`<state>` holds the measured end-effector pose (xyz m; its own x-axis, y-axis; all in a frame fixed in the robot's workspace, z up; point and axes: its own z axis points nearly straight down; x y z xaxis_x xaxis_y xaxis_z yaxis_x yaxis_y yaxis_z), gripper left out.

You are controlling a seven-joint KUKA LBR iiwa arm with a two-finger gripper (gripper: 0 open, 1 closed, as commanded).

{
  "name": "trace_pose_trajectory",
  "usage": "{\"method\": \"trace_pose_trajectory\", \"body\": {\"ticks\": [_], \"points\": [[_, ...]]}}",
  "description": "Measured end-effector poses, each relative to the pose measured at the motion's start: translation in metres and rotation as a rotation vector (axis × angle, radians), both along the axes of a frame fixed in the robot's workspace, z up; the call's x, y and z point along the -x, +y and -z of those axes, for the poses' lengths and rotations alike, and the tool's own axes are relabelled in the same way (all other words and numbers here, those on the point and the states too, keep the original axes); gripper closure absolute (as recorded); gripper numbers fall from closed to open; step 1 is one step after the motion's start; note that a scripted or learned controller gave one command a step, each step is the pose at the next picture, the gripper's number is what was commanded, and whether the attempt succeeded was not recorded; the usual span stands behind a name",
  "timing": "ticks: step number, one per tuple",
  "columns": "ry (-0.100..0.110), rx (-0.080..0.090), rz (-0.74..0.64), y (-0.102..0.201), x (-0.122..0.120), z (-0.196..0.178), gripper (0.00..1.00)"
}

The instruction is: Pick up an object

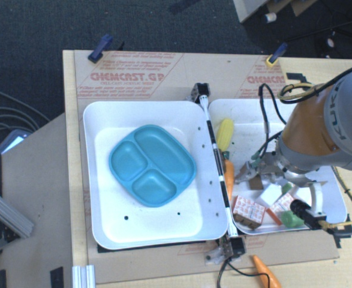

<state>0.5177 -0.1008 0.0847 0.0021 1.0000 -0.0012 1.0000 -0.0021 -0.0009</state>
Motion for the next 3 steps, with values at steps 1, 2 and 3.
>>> {"method": "trace_pose_trajectory", "body": {"ticks": [1,2,3], "points": [[0.0,-0.001,0.0,0.001,0.0,-0.009,1.0],[-0.001,-0.001,-0.001,-0.031,-0.001,-0.1,1.0],[-0.002,-0.001,-0.003,0.032,-0.026,-0.1,1.0]]}}
